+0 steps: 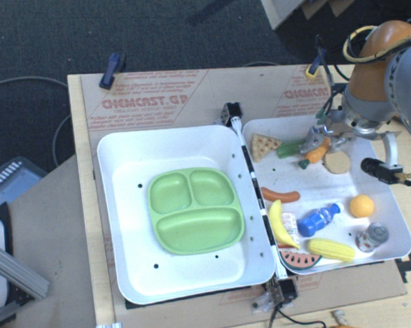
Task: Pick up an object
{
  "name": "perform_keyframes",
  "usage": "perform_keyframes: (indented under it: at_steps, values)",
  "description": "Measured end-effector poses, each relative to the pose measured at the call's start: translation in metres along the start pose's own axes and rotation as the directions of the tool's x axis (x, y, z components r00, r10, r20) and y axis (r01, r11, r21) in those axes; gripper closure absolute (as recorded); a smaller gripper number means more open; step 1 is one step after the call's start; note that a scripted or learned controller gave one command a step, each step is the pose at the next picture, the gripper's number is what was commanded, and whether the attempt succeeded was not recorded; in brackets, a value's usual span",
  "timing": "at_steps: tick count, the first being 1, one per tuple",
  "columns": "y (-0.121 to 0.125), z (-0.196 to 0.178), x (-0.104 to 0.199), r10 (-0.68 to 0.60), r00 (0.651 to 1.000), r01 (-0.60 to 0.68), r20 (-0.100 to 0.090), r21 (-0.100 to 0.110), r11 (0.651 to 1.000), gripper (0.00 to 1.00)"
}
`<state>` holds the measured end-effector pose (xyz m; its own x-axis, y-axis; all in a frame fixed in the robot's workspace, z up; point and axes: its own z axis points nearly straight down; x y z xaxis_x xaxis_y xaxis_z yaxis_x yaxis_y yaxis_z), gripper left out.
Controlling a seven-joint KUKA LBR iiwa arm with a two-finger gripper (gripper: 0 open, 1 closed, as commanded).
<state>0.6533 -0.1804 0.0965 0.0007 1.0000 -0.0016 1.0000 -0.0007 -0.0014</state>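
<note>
the gripper (323, 139) hangs low over the far part of the right bin (398, 213), at the end of the grey arm (375, 85) that reaches in from the right with its orange band uppermost; whether it is apart or together, or clamped on anything, cannot be told from this slant. a carrot (311, 154) with a green top lies right at it, touching or just under it, and a round tan cookie (337, 162) sits just beside it on the near side. to its left lie a green leafy piece (287, 148) and, beyond that, a waffle-patterned cracker (263, 146) by the bin's far left corner. nearer the camera from the gripper are a sausage (280, 194), a blue bottle (317, 219), an orange ball (361, 206), a small can (372, 236), a banana (280, 226), a corn cob (331, 248) and a watermelon slice (299, 259). well to the gripper's left, the left bin (124, 200) bears a green divided plate (195, 210).
</note>
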Motion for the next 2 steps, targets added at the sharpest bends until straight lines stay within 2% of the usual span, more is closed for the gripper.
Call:
perform_keyframes:
  at_steps: [1,2]
  values:
    - [0.008,0.011,0.087,-0.002,1.0,0.002,-0.004,0.001,1.0,1.0]
    - [-0.037,-0.089,0.151,-0.002,1.0,0.002,-0.002,-0.004,1.0,1.0]
